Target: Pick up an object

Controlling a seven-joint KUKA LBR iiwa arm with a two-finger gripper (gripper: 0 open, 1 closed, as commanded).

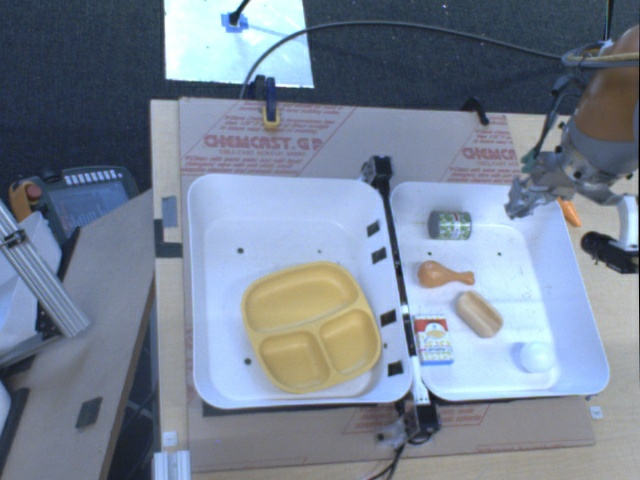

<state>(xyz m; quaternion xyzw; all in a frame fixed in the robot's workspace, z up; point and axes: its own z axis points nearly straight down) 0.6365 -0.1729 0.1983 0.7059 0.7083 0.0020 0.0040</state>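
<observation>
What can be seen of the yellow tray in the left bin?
The yellow tray is a matte, plastic-looking divided plate with rounded corners and three compartments: one long section along its far side and two smaller ones nearer the camera. It lies flat and slightly rotated on the floor of the left bin, towards that bin's near right corner, close to the divider between the bins. Its compartments hold nothing, and nothing else touches it.

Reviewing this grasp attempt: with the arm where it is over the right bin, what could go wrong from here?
The gripper sits near the right bin's back rim, beside the green can, not over it; a straight descent would likely meet bare floor. The can lies on its side, so a nudge could roll it away. The drumstick, bread roll and small carton lie near one another, so a pick there may jostle neighbours.
</observation>
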